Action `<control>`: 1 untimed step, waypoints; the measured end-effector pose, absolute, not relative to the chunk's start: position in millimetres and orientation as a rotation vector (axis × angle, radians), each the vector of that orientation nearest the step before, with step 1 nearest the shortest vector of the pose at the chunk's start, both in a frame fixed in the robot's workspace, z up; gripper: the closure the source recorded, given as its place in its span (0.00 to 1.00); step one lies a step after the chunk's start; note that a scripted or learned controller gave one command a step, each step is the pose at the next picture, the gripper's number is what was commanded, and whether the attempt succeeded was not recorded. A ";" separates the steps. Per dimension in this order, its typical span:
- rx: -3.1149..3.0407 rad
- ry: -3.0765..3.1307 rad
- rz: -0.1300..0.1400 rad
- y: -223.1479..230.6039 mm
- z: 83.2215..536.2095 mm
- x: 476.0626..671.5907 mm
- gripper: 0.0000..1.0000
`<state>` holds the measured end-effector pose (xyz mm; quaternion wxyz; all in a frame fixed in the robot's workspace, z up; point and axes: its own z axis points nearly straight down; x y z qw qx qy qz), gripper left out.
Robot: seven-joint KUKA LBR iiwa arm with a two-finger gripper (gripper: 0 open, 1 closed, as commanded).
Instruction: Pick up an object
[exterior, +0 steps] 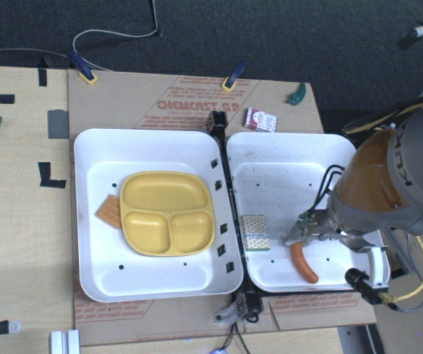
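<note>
Jaws (300, 236), grip state I cannot tell, hover just above sausage (305, 263); it may roll aside.

Two bins sit side by side on the worktop (19, 198); the left bin (93, 271) holds a divided tray (168, 212) with a flat piece (109, 212) at its 9 o'clock; in the right bin (285, 150), a sausage (304, 262) lies at 5 o'clock, a small pad (255, 232) at 8 o'clock; the hand (303, 231) sits just above the sausage.
</note>
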<state>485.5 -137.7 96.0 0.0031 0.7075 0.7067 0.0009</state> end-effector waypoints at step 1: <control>2.220 2.224 0.000 -71.8 193.5 484.0 1.00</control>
